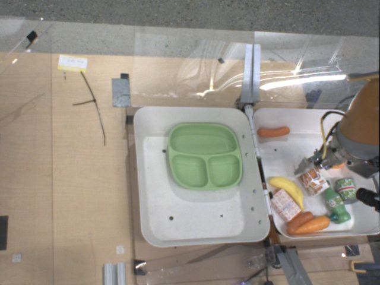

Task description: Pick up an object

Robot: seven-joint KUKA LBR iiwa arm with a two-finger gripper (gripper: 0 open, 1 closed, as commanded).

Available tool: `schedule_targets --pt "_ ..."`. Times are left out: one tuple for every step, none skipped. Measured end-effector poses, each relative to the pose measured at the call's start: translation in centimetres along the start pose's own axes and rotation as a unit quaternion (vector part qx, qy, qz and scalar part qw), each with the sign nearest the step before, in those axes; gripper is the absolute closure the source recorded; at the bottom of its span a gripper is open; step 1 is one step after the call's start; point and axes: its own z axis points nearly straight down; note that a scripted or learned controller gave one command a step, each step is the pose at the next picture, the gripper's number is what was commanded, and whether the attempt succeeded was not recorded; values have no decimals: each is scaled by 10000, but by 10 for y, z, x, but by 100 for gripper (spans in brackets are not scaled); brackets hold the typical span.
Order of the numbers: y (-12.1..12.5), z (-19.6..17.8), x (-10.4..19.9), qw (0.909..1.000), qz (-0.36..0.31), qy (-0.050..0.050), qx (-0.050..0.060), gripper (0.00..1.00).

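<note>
You've got the gripper (pixel 313 163) down in the right bin (pixel 279 150), right over a small printed packet (pixel 313 181) beside the banana (pixel 288 189), jaw state impossible to call, nothing visibly lifted, so the pick's yet to come.

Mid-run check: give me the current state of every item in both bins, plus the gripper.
green divided plate: flat in the left bin, nothing on it.
sausage: lying loose, top of the right bin.
banana: lying loose.
red carton: lying beside the banana.
carrots: lying at the near edge.
green bottle: on its side.
snack packet: under the gripper.
gripper: low over the packet, grasp unclear.
</note>
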Motion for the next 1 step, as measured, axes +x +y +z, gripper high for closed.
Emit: schedule_targets --pt "65 -87 50 9959 -908 24 24 100"
